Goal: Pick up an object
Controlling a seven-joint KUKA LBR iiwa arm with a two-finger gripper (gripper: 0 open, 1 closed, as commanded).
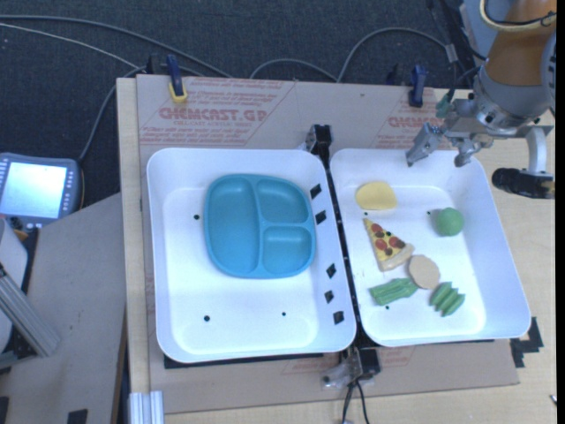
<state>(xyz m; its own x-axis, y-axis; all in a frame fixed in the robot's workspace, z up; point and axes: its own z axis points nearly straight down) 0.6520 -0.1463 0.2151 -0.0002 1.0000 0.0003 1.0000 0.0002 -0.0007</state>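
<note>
A smooth blue divided tray (259,226), rounded at the corners and moulded into three compartments, lies in the left white bin (177,325). A row of black clips (328,237) marks the seam where the two bins meet. In the right white bin (503,307), glossy toy foods are scattered: a yellow rounded chip (377,196) near the back, a triangular pizza slice (387,244) dotted with red, a tan disc (424,271) just beside it, a flat green stalk (393,291), a ridged green leaf (448,299) and a round green ball (449,222). Above the bin's far rim, the grey metal gripper (441,151) hangs with its two fingers spread apart, grasping nothing, well clear of every toy.
</note>
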